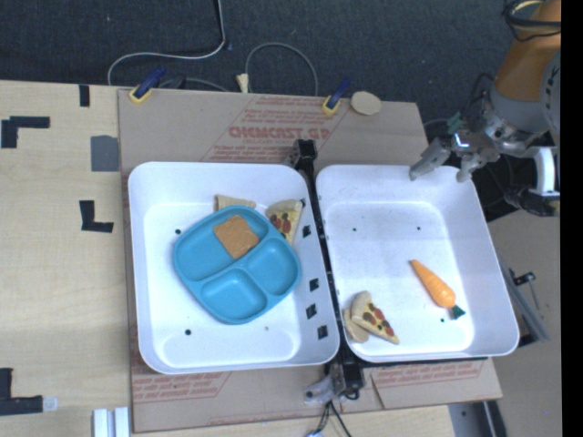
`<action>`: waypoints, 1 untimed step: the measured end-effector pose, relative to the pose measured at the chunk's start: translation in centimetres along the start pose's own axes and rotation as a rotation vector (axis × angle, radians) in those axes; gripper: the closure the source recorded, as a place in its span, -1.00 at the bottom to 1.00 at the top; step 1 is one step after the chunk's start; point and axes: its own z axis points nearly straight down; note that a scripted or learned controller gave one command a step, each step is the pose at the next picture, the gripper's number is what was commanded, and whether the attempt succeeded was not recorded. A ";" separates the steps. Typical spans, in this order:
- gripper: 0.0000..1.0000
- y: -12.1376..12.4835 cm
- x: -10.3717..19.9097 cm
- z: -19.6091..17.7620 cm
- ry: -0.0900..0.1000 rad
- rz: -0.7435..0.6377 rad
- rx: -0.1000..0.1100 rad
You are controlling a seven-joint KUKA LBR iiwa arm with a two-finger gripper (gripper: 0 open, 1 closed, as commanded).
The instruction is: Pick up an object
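two-finger gripper [444, 166]: fingers spread, holding nothing, above right bin's far rim | slim orange toy carrot [434, 285]: green tip, lying diagonally on right bin floor

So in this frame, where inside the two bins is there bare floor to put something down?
Most of the right white bin is bare: everything behind the orange toy carrot and toy pizza slice. In the left white bin, the blue divided plate crowds the middle; bare strips run along its left wall and front edge.
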 end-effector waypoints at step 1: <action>-1.00 -5.1 -1.4 12.5 -0.001 0.003 -0.001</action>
